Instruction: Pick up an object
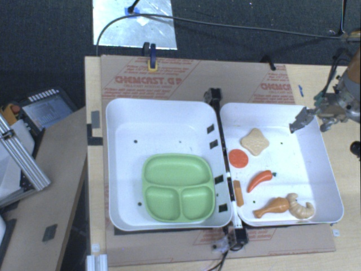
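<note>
Cardboard-topped bench (pixel 186 75) on dark floor | two white bins (pixel 163 114) | gripper (pixel 311 119) above right bin's far corner, fingers spread, nothing held

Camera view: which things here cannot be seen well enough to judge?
- Hand: small and dim at the right edge; open or shut cannot be told.
- Arm: cut off by the right edge.
- Pale item beside the drumstick: too small to identify; whether they touch is unclear.
- Orange stick: lies against the bin divider, too small to name.
</note>
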`<move>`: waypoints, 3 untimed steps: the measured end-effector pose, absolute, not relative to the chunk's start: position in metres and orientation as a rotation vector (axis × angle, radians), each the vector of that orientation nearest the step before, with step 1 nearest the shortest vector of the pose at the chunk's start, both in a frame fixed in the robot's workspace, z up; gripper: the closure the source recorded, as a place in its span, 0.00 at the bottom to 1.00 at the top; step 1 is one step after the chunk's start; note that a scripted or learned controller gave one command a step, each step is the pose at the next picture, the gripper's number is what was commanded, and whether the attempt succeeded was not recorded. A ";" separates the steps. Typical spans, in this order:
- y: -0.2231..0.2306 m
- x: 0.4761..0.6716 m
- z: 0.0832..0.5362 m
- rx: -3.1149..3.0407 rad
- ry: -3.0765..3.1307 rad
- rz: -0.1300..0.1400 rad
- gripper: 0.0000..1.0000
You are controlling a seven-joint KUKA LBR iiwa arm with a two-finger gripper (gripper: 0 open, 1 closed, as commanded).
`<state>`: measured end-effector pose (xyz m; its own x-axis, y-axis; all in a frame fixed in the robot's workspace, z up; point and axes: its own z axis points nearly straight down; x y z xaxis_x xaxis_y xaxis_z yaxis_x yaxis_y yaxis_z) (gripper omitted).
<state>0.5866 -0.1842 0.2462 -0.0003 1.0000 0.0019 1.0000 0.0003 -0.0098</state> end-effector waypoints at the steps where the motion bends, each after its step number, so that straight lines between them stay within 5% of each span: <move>1: -0.184 0.589 0.253 -2.219 -2.226 -0.001 0.00; 3: -0.182 0.600 0.140 -2.217 -2.226 0.000 0.00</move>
